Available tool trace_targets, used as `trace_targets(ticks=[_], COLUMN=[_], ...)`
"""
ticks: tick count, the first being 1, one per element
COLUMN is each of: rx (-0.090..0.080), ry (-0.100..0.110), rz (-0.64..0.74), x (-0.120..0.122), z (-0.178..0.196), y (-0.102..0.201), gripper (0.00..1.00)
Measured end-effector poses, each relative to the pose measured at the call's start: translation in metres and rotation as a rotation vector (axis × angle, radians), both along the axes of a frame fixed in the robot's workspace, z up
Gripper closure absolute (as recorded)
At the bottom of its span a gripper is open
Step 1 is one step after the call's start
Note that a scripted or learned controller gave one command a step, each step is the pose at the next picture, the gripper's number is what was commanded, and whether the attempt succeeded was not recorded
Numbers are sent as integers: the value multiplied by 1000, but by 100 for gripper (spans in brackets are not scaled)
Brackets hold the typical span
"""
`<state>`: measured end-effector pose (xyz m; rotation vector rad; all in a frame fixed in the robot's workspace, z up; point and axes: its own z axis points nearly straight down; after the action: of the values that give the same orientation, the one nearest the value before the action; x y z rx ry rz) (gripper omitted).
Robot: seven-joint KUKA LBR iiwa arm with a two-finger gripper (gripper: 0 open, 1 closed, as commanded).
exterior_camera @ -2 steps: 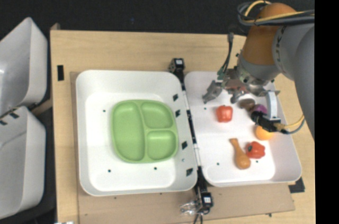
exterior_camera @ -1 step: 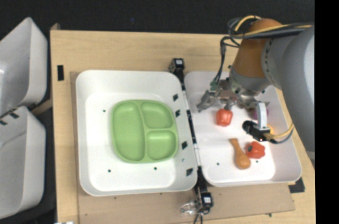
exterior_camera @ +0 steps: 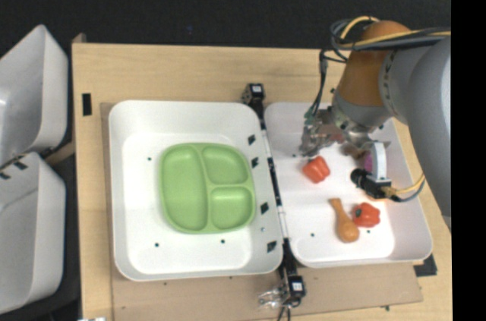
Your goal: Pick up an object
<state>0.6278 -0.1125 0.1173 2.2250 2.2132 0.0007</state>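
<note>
A green divided plate point(exterior_camera: 206, 187) lies in the left bin point(exterior_camera: 137, 251). In the right bin point(exterior_camera: 410, 240), the tool point(exterior_camera: 319, 145) hangs just above a red pepper point(exterior_camera: 317, 169); its grip cannot be told. Nearby lie an orange gourd point(exterior_camera: 343, 221) and a red tomato point(exterior_camera: 367, 215).

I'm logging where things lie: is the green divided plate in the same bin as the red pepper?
No: the green divided plate lies in the left bin, the red pepper in the right bin.
</note>
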Motion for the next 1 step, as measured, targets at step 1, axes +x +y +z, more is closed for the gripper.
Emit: trace_targets(ticks=[1], rx=[0], ry=[-4], rz=[4], x=[-4], z=[61], y=[3], gripper=[100])
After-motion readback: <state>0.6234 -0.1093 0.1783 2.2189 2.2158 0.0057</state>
